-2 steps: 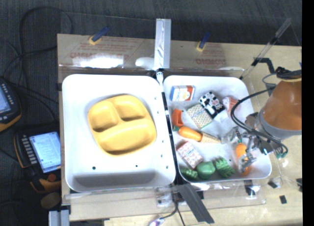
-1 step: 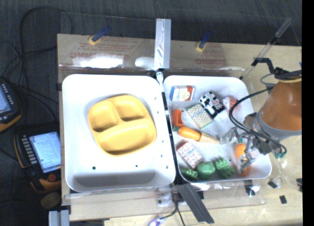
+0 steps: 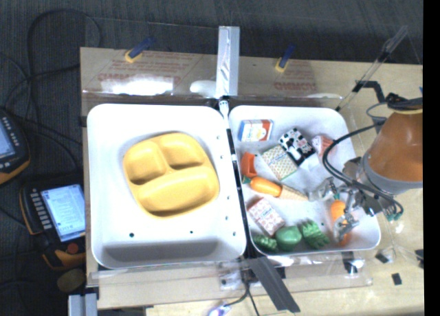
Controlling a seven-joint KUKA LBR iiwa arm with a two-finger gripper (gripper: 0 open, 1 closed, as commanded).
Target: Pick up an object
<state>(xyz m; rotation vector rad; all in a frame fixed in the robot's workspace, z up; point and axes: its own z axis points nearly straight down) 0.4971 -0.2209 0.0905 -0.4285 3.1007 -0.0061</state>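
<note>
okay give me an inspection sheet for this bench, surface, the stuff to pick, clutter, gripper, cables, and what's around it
Surface: bench bearing two shallow white bins side by side; left bin, right bin.
Job's things: right bin holds mixed small items, among them a carrot, a black-and-white cow-patterned piece, green vegetables and small printed packets.
Clutter: a yellow divided tray lies in the left bin.
Gripper: gripper is low over the right bin's near right corner, beside something orange; no hold can be confirmed.
Cables: black cable loops over the right bin; another lies on the floor.
Surroundings: dark carpet, handheld screen devices to the left.
</note>
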